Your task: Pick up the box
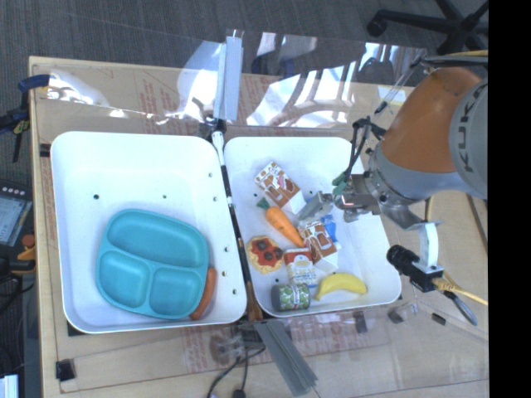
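Two small boxes lie in the right bin (365,160). A brown and white patterned box (276,183) sits near the bin's upper left. A red, white and blue box (320,239) lies at the middle. My gripper (318,206) hangs low over the bin's middle, just above and touching the upper edge of the red, white and blue box, right of the brown one. The grey and orange arm (423,139) reaches in from the right and covers the bin's right side.
An orange carrot (284,225), a pizza toy (265,254), a small carton (300,266), a green can (290,297) and a yellow banana (341,285) crowd the right bin's lower half. The left bin (124,160) holds a teal divided plate (153,264) and a sausage (207,293).
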